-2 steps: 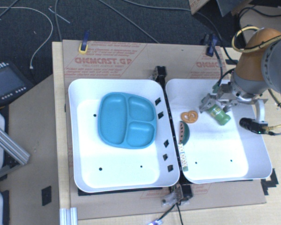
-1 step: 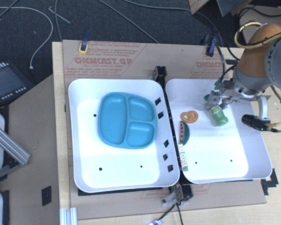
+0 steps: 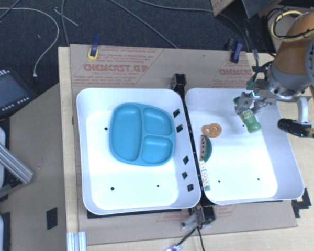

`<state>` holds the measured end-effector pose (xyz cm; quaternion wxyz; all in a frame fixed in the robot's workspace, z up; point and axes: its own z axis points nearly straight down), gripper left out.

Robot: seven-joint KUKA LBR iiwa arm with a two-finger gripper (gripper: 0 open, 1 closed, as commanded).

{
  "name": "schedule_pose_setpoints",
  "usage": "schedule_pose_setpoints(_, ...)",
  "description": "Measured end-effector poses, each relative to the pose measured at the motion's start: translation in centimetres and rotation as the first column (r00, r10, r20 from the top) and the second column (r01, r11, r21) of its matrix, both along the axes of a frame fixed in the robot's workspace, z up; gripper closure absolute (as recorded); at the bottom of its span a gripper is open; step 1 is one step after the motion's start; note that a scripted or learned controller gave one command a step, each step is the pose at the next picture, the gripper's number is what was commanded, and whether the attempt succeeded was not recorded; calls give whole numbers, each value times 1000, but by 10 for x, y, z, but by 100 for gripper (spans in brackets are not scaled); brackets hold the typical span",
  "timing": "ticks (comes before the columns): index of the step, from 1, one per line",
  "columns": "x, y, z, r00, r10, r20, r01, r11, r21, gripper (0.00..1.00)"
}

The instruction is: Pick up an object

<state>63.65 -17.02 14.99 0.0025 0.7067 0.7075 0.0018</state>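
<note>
Pincer (image 3: 246, 109) sits over the right bin (image 3: 272, 156), w/ a small green object (image 3: 250, 122) right at its tips; can't tell if it's gripped or just touched, nor how wide the pincer stands. Confirm hold before you lift, go straight up slow. Pretzel-like piece (image 3: 211, 130) and watermelon-slice toy (image 3: 205, 148) lie near the divider, well apart. Blue divided plate (image 3: 142, 134) is in the left bin.

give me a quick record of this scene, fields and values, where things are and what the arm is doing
left bin: blue three-compartment plastic plate
right bin: tan pretzel-shaped piece; dark green slice-shaped piece against the left wall
arm: over the right bin's upper right
pincer: green cylindrical object between its fingers
bench: brown cardboard sheet under both bins
</note>
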Motion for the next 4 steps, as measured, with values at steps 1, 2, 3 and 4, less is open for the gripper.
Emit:
schedule_pose_setpoints(1, -1, 0, 44, 1000, 0, -1, 0, 1000, 0, 100)
schedule_pose_setpoints(2, 0, 0, 69, 1000, 0, -2, 0, 1000, 0, 100)
schedule_pose_setpoints(3, -10, 43, 74, 1000, 3, -7, -3, 1000, 3, 100)
schedule_pose_setpoints(4, -14, 103, 80, 1000, 5, -7, -5, 1000, 4, 100)
